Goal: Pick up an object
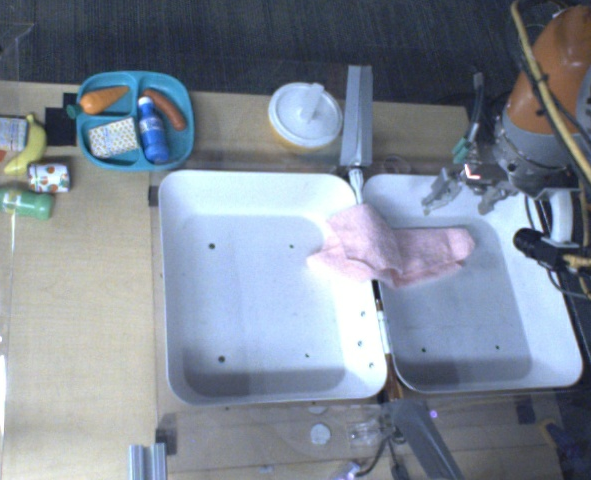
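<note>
Pink and soft, a rumpled cloth [390,248] drapes over the divider between my two bins, one end in the left bin [225,298], the other lying flat in the right bin [475,358]. Both bins are smooth white plastic, shallow, with rounded corners. My gripper [467,190] hangs above the far edge of the right bin, its thin metal fingers spread apart with nothing between them, just beyond the cloth's right end. On the pale wooden bench at far left sits a blue divided tray [135,118] of toy food, with a white lidded tub [305,115] to its right. Dark carpet lies beyond the bench. No writing is legible.
</note>
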Available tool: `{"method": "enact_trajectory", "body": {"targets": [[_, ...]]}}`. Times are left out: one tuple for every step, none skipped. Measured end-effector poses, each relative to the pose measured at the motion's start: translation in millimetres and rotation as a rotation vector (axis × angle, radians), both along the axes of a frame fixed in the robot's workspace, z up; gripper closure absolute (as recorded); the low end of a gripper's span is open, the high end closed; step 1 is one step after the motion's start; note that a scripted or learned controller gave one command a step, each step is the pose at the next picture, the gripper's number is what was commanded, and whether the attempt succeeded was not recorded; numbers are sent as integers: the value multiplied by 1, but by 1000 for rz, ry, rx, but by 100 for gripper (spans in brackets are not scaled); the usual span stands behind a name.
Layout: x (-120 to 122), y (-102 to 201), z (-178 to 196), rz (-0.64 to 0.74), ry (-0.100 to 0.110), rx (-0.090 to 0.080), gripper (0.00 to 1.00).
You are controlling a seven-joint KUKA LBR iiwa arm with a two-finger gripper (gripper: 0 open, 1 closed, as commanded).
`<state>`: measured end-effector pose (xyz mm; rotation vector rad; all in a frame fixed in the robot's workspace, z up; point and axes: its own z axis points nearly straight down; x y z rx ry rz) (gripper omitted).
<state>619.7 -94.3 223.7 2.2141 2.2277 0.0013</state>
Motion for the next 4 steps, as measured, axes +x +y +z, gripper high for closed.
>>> {"method": "enact_trajectory", "body": {"targets": [[15,-33,-127,-17,-6,-1,0],[-43,-46,-133,67,-14,-3,0],[-83,-86,-132,146,-15,-5,0],[-121,-29,-132,453,-19,-8,0]]}}
